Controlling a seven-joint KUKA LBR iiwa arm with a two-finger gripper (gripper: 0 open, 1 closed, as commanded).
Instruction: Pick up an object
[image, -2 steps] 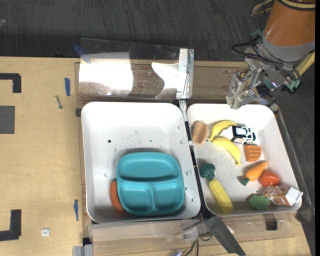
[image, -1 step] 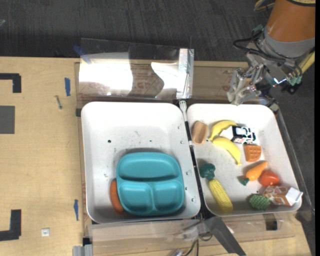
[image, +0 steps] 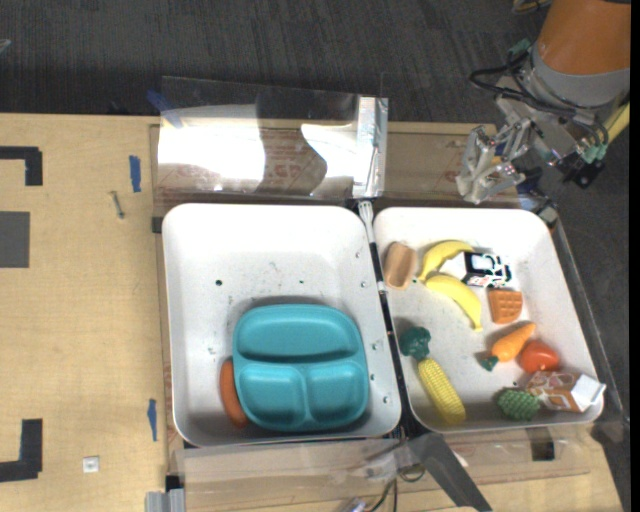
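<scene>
Camera view has our gripper (image: 487, 172) parked up past the far rim of the right bin (image: 570, 265), holding nothing, and honestly we can't tell how it's set from this angle. All the pickable stuff sits loose in that right bin, bananas (image: 452, 279), carrot (image: 509, 341), corn (image: 440, 388), tomato (image: 540, 357), which makes sense since it's the side the arm reaches from. Over in the left bin (image: 200, 250) we've got the teal tray (image: 300, 368) lying on top of something orange (image: 229, 392), so we figure that one's a bad target.
</scene>
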